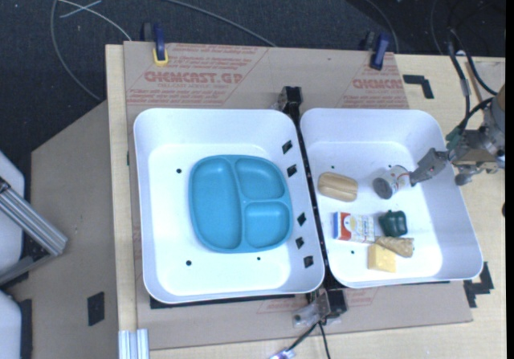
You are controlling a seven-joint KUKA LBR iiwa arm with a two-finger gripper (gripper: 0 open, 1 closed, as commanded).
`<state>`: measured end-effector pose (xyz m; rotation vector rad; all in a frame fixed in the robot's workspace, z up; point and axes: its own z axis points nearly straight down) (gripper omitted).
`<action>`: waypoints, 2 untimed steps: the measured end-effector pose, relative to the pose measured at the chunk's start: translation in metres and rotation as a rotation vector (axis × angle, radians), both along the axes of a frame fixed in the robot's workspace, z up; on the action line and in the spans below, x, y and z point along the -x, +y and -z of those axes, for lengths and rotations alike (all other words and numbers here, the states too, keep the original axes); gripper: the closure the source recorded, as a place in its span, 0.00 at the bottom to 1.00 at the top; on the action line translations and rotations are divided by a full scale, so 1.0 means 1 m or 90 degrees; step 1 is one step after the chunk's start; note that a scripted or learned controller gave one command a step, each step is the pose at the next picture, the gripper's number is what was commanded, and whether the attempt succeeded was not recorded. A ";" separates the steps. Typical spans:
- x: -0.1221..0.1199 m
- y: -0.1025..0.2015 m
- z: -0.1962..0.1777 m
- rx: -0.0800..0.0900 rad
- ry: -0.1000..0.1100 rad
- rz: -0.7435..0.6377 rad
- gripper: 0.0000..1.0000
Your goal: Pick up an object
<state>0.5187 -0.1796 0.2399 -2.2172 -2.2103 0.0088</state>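
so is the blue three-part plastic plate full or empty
Empty: all three compartments of the blue three-part plastic plate show bare blue, lying flat in the left white bin.

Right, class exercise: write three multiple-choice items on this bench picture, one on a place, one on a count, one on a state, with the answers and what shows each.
1. Where does the blue tray lie?
A. in the left bin
B. in the right bin
C. on the bench outside the bins

2. How many compartments has the tray?
A. two
B. three
C. five

3. How does the hand stand to the bread roll?
A. it grips the roll
B. it lifts the roll above the bin
C. it is apart from the roll

Answers:
1 A: the tray sits in the middle of the left bin.
2 B: one long section at its left and two smaller ones at its right.
3 C: the hand is by the grey cylinder in the right bin, while the roll lies alone nearer the divider.
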 end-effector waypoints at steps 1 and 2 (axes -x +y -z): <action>-0.002 0.000 -0.005 0.002 -0.007 -0.002 0.00; 0.000 0.001 0.058 0.000 -0.003 -0.002 0.00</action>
